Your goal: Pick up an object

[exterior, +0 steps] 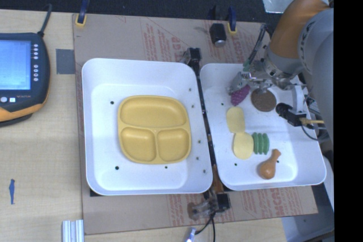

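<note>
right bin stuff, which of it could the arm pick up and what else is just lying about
For the job: purple piece, brown disc, two yellow pieces, green ridged piece, drumstick, gripper.

Lying about: yellow divided tray in left bin, handheld screen, clamps.

Overhead slanted view of both bins (91, 122)
</note>
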Motion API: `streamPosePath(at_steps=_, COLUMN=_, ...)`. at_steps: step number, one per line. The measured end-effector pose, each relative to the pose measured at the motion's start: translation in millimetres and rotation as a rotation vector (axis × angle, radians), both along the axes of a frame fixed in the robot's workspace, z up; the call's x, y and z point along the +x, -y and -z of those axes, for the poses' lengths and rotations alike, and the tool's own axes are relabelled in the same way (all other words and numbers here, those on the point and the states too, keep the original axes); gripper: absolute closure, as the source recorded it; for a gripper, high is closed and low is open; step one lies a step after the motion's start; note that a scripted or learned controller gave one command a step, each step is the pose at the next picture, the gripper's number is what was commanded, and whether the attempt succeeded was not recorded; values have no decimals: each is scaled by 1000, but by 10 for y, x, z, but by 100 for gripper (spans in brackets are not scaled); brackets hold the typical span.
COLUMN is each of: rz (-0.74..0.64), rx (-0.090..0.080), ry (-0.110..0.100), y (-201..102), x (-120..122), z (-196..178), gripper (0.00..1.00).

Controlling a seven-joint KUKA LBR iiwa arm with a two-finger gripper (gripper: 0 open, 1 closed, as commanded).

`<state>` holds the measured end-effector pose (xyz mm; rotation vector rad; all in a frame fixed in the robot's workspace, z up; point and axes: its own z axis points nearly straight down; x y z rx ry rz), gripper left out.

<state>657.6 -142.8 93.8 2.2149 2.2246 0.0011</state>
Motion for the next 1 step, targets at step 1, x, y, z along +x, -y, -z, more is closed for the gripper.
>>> streamPosePath(at_steps=1, rz=-4, rx=0, ry=-2, y=0, x=2, z=-106, gripper=100)
